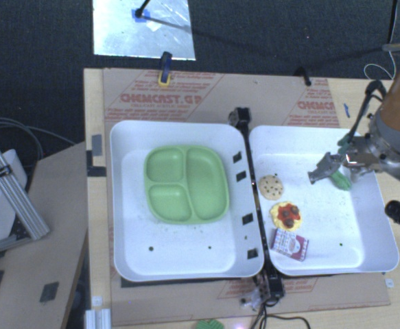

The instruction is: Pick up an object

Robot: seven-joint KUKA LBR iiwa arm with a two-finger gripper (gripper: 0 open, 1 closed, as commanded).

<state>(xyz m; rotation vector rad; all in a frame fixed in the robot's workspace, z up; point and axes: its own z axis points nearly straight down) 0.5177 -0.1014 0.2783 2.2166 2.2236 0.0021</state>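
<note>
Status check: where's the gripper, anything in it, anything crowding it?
Gripper low in right bin, at a green item; grasp unconfirmed. Cookie, pizza toy, red packet lie apart, leftward.

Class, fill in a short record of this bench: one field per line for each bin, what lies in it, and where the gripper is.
left bin: green plate with three compartments
right bin: cookie, pizza toy, red packet, green object
cookie, pizza toy, packet: in a column near the bin's left wall
gripper: over the right bin, beside the green object
held: cannot tell whether the green object is between the fingers
</note>
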